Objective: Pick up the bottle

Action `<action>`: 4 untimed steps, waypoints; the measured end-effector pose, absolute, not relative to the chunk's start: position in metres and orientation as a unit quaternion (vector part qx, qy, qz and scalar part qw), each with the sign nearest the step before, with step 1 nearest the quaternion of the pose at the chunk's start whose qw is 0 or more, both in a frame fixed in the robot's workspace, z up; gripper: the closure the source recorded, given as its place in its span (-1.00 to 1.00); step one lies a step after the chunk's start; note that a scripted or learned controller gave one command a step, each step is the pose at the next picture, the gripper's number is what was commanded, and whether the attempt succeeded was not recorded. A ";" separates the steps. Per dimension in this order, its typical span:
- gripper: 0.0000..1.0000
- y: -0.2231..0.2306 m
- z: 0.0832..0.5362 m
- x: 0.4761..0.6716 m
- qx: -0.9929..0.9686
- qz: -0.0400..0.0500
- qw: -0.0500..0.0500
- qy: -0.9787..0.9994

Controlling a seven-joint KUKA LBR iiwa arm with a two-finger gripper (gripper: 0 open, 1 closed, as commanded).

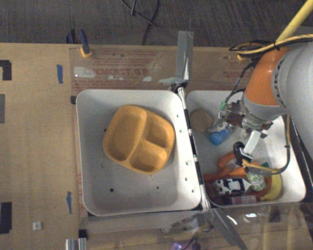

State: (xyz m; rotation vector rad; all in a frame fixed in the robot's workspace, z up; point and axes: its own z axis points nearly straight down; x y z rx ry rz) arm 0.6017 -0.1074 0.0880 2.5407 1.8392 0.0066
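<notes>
Right bin [209, 101], near edge: a black-and-white thing [231, 185] is lying along the near wall; a banana [275, 190] is curving round the near right corner; a small clear thing with a green top [255, 180] is sitting between the two, touching or just beside the banana.

Just beyond them, orange pieces [228, 162] are lying across one another near the middle of that bin.

Farther in, the gripper [223, 129] is hanging over the left half of the right bin, pointing down and to the left; a blue thing, taken to be the bottle [219, 138], is sitting directly at its tip, upper end hidden by it; whether the gripper is wide, narrow or gripping the bottle cannot be told, nor whether the bottle is lifted off the floor.

A tan disc [200, 120] is lying flat just left of the bottle, against the left wall.

The arm [297, 87] is reaching in from the right, its orange band [265, 77] standing over the bin's far right corner.

Left bin [94, 181]: a yellow divided tray [139, 138] is resting near its centre, turned at an angle to the walls.

Far side: a metal post [184, 56] is standing between the bins; the brown bench [31, 139] is carrying blue tape [59, 73].
</notes>
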 end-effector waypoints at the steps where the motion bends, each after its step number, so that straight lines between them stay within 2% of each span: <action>1: 1.00 -0.106 0.098 0.602 0.809 0.002 0.003 0.588; 2: -1.00 -0.106 0.098 0.602 0.809 0.002 0.003 0.588; 3: 1.00 -0.105 0.108 0.603 0.808 0.002 0.004 0.589; 4: 1.00 -0.077 0.185 0.633 0.812 0.000 0.000 0.583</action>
